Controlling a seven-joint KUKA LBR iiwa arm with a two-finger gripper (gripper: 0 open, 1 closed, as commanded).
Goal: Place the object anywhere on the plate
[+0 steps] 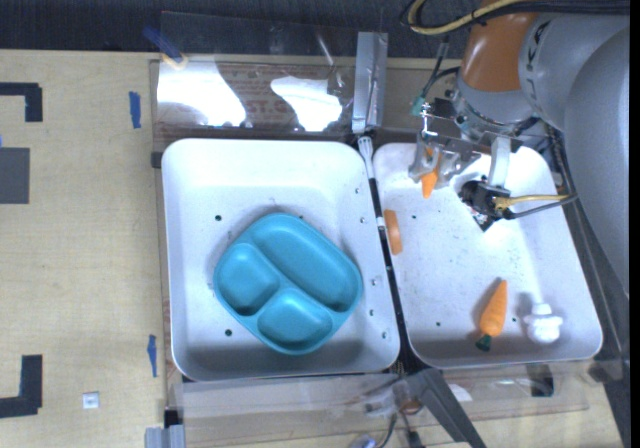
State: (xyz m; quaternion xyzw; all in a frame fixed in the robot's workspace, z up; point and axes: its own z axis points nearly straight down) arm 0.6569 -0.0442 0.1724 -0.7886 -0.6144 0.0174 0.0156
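**Plate bare; small orange piece at the gripper**

Left bin [190, 176]: blue divided plate [288, 282], nothing on it, so the placing is judged undone. Right bin [560, 236]: the gripper [440, 168] sits at its 11 o'clock corner with a small orange piece [428, 183] between the fingers, apparently pinched. A carrot [491, 312] lies at the gripper's 5 o'clock, well apart. The plate is at its 8 o'clock.

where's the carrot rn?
The carrot lies in the right bin, near its front right corner, just left of a small white object and well clear of the blue plate in the left bin.
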